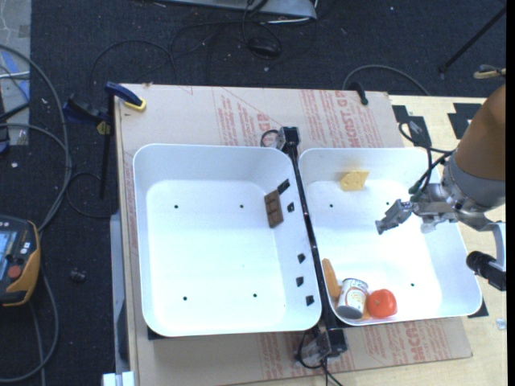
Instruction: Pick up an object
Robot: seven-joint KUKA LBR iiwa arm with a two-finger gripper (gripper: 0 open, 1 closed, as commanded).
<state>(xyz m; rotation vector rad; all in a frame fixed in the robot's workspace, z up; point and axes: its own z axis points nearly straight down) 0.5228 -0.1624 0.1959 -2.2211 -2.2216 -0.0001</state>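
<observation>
Grey arm's end effector hangs over rt bin, nr yellow block; can't tell if apart/together.

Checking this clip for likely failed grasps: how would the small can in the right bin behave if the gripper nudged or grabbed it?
The can looks to lie on its side in the right bin, so a nudge would probably roll it. The tomato and carrot sit close by and may block it. Its rounded, likely hard wall could slip from the gripper.
</observation>
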